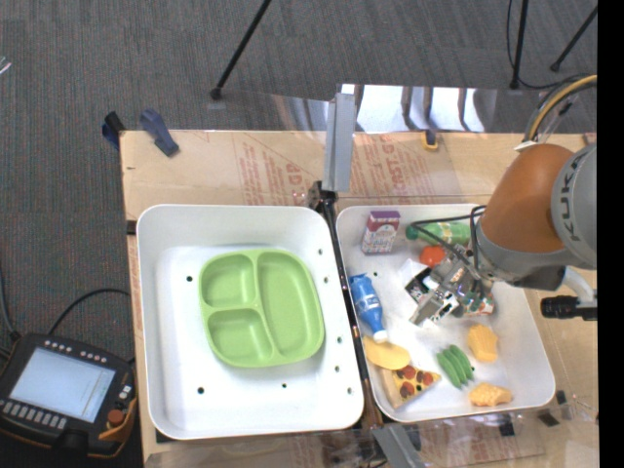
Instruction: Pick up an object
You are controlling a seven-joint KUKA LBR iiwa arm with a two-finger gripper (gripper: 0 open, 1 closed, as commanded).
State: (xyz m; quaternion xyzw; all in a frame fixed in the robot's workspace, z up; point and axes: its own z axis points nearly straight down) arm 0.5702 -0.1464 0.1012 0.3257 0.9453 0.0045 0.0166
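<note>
My gripper (444,298) hangs low over the middle of the right bin (538,359), under the orange wrist band. Its metal fingers point down and left toward bare bin floor. Around it lie toy foods: a blue bottle (368,305) to the left, a small red tomato (433,255) and a green bottle (444,230) just behind it, a purple-and-white carton (381,232) at the back left. In front lie a green pea pod (454,365), a yellow-orange piece (482,342), a pizza slice (413,381), a yellow banana-like piece (387,356) and a small orange pastry (489,395).
The left bin (166,242) holds a green divided plate (261,307). A metal post (338,144) rises behind the divider between the bins. A teach pendant (63,386) lies on the floor at the lower left. Tripod legs stand behind the bench.
</note>
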